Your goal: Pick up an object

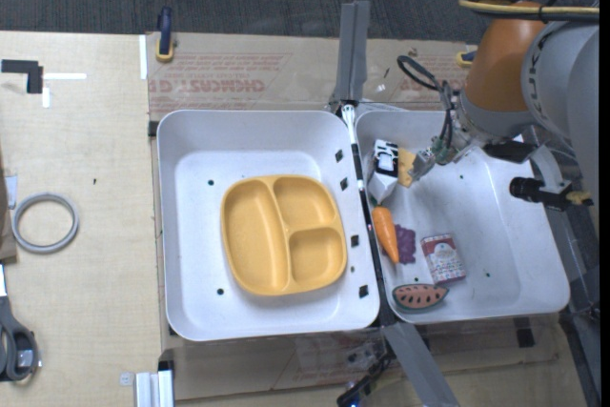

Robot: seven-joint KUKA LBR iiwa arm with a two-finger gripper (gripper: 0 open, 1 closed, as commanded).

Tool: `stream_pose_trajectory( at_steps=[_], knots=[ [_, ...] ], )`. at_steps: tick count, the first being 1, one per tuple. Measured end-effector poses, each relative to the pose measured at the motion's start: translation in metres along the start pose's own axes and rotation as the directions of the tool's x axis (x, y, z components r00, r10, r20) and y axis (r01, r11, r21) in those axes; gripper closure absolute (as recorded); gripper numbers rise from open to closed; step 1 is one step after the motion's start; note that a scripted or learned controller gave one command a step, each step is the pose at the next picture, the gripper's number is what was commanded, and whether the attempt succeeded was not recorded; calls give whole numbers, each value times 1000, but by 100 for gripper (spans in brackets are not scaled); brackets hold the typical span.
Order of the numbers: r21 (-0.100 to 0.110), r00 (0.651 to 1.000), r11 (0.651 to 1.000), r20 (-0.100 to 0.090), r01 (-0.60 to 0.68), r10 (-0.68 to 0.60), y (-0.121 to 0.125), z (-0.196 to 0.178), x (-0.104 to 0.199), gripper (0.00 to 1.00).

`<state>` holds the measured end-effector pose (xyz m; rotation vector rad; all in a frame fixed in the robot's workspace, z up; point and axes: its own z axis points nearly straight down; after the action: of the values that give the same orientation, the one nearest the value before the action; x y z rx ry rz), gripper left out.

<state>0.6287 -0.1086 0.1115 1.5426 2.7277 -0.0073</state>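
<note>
From the overhead camera, the tool [422, 163] is hanging low in the right bin [496, 286], beside the yellow block [407, 169] and black-and-white box [385, 157]; I cannot tell its finger state. Crowded against the bin wall, it is risking a miss or snag. The carrot [385, 234], watermelon slice [420, 296] and red packet [444, 258] are lying nearer the front

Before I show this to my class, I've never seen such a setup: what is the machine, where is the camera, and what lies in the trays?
One fixed camera looks down at a slant on a bench with two white bins. The grey arm with an orange band reaches in from the right; its pincer hangs low over the right bin. Whether it grips anything cannot be told. The left bin holds a yellow divided plate. The right bin holds a toy carrot, a purple piece, a watermelon slice, a small red packet and a black-and-white box.
</note>
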Motion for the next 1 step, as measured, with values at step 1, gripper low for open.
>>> stream_pose_trajectory(
  at_steps=[1],
  knots=[
    [2,974,974,-6,-225,225,-59,20,-89,100]
  ],
)
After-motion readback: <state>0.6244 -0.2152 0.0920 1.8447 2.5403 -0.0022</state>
